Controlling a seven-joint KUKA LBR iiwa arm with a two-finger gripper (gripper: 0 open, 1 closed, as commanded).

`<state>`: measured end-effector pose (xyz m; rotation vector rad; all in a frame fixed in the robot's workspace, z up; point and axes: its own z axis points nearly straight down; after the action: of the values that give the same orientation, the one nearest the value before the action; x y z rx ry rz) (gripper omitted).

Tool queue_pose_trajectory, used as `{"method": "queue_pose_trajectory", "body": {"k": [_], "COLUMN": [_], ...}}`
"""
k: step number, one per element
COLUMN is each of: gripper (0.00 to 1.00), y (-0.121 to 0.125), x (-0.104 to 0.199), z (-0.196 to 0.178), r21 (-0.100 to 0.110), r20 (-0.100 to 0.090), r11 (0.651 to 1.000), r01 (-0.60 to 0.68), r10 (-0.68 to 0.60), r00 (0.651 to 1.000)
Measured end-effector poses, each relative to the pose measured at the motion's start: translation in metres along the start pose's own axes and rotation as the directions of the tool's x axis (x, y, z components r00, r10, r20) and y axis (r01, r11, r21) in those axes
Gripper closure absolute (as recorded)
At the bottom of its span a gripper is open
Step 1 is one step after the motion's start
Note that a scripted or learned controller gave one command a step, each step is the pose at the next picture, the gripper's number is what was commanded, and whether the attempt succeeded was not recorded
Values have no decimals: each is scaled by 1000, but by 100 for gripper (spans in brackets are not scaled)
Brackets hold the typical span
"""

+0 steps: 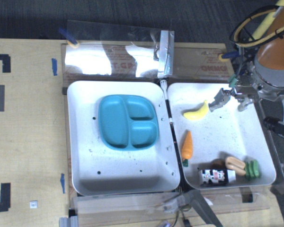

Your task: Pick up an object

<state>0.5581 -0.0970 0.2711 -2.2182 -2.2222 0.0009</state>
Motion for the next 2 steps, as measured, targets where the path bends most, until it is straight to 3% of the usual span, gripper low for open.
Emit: {"method": "queue_pose_trajectory", "body": {"k": [1, 2], "gripper": [0, 0], "y": [39, 78], "x": [2, -12], "z": [77, 116], "r21": [6, -3], "r20": [-1, 2], "r11": [1000, 987], "r01": [22, 159], "r10": [-22, -159], "r00": [1000, 987]}}
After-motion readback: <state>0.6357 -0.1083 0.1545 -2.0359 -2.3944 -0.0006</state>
